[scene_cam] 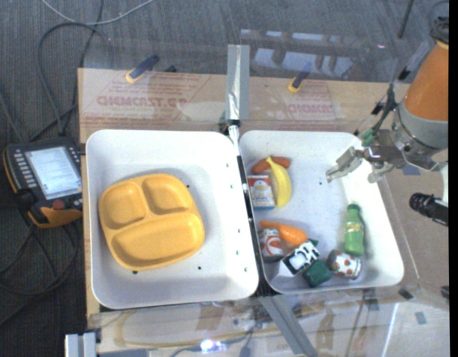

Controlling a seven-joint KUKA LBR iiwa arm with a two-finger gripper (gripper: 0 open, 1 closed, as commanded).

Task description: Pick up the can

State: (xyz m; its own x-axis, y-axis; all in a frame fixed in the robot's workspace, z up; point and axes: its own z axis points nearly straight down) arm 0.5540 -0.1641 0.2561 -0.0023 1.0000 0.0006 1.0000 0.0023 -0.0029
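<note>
The can (270,243) is small, red and white, and lies near the front left of the right bin (318,151). It rests against an orange carrot (290,233) and a black-and-white carton (302,257). My gripper (355,169) hangs over the right part of that bin, well to the right of the can and farther back. It is open, with one finger (339,167) reaching left and nothing between the fingers.
The right bin also holds a banana (282,182), a small box (261,192), a green bottle (353,230), a green block (318,274) and a round red-and-green object (346,265). A yellow divided tray (151,220) lies in the left bin (214,155).
</note>
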